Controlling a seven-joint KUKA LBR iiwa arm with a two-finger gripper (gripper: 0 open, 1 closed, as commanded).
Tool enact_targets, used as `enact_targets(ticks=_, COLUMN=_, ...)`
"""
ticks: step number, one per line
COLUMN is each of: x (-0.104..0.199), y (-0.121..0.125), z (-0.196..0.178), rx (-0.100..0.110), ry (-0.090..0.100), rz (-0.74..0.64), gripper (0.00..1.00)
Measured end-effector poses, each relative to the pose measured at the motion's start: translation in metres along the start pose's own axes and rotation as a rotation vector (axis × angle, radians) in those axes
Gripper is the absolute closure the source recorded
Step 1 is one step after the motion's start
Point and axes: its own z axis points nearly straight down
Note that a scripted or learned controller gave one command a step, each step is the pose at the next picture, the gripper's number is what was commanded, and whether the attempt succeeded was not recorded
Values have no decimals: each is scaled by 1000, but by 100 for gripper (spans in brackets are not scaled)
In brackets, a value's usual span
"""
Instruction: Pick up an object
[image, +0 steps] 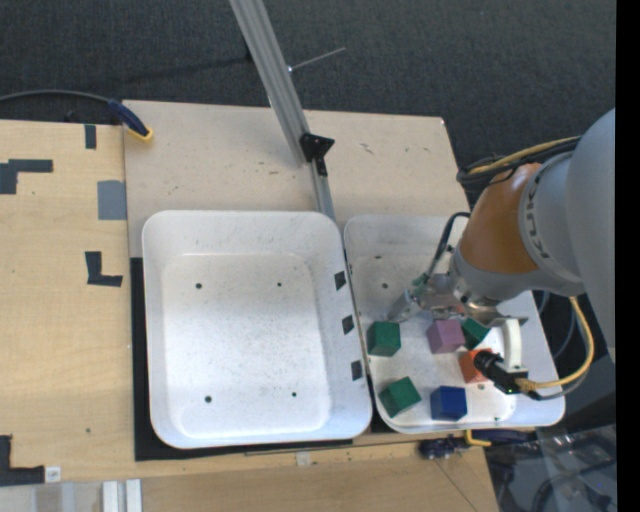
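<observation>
The right bin (372, 250) holds several small blocks. A green cube (384, 338) lies near its middle left, and a second green cube (400, 395) sits toward the front. A blue cube (449, 402) rests by the front rim. A purple cube (445, 335) and an orange block (469, 366) lie under the wrist, next to a partly hidden green piece (476, 329). My gripper (413, 300) hangs low in this bin, just above and to the right of the first green cube and left of the purple one. The wrist hides what lies directly beneath it.
The left bin (160, 300) stands beside the right one, their rims touching. A slanted metal pole (285, 95) crosses the back of the bench down to the bins' shared edge. Cables (560, 375) loop at the right bin's far side.
</observation>
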Motion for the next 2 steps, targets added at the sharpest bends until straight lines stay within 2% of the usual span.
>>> enact_targets(ticks=1, x=1, y=0, z=-11, rx=1, ry=2, rz=-1, gripper=100)
enact_targets(ticks=2, x=-2, y=-3, z=-53, rx=-5, ry=0, rz=1, gripper=100)
